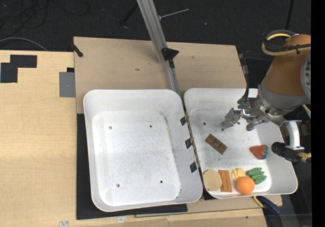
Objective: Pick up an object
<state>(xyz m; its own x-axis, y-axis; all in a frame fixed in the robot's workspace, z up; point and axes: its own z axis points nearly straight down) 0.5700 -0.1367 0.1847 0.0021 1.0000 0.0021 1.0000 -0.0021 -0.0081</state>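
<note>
Camera view, left to right: left bin (133, 150), white and shallow, touching right bin (213, 104) along the shared edge. In right bin, brown chocolate bar (216, 143) mid-floor; bread slices (218, 180), yellow piece (237, 172), orange (245, 185) and green vegetable (257, 174) clustered along near wall; red strawberry (259, 152) farther right. Gripper (241, 122) above right bin, up and right of chocolate bar, fingers spread, pinching nothing.

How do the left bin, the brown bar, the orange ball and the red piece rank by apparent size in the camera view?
1. left bin
2. brown bar
3. orange ball and red piece, which look too alike to rank.
</note>
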